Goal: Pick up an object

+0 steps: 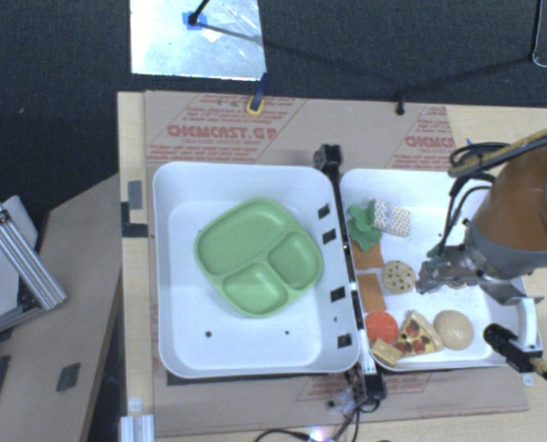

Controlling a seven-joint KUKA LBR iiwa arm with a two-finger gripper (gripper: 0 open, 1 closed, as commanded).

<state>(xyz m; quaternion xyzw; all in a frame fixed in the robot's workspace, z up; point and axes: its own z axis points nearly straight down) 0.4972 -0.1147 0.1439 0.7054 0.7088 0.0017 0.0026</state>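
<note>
Over the right bin (439,184), the hand (432,276) hovers beside the cookie (398,276); its grip state cannot be told.

left bin (177,247): divided plate (258,256) | right bin (421,182): cookie (398,276), pizza slice (418,335)

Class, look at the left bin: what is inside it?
The left bin holds a green divided plate with three bare compartments. Whatever bin floor lies beneath the plate is covered.
</note>
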